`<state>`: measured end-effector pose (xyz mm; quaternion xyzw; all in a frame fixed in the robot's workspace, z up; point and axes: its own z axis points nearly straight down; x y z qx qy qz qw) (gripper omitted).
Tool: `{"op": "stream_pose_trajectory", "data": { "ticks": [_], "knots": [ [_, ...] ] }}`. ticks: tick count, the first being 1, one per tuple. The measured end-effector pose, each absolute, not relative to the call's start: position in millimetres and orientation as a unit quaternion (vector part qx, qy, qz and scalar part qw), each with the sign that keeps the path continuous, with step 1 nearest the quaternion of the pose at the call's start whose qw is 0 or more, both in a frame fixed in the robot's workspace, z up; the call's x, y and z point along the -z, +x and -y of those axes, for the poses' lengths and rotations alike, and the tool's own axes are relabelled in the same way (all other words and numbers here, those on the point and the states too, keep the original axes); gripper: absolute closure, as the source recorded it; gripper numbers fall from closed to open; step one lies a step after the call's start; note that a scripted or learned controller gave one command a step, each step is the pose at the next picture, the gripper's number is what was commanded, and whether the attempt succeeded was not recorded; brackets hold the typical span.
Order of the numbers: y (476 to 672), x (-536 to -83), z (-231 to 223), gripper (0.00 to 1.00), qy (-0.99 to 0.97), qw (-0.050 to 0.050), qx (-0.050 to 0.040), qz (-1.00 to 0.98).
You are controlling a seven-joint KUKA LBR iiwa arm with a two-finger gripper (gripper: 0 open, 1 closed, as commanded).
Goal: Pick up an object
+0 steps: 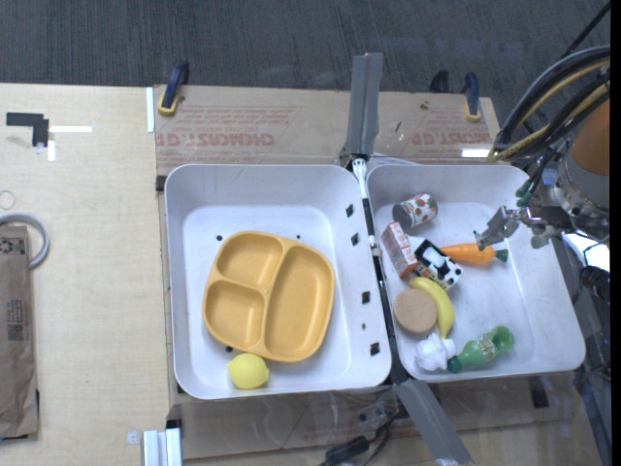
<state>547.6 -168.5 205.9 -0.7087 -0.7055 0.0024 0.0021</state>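
Camera view: carrot lies just beside the end effector.

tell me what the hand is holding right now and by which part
Nothing shows between its fingers. The hand hovers over the right bin, just above the leafy end of the toy carrot, without gripping it.

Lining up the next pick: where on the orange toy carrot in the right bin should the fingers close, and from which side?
Probably the orange toy carrot's thick middle, coming straight down, fingers across its narrow width. It lies flat, lengthwise left-right, with bare floor above and below. The gripper sits near its green right end.
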Motion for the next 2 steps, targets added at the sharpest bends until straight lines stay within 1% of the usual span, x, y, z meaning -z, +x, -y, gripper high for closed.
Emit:
{"op": "stream_pose_trajectory", "data": {
  "ticks": [1, 2],
  "knots": [
    [594.6, -89.6, 181.5, 0.0, -0.724, 0.0, -0.0011, 0.689],
    [565.5, -192.4, 158.6, 0.0, -0.709, 0.001, -0.002, 0.706]
  ]
}}
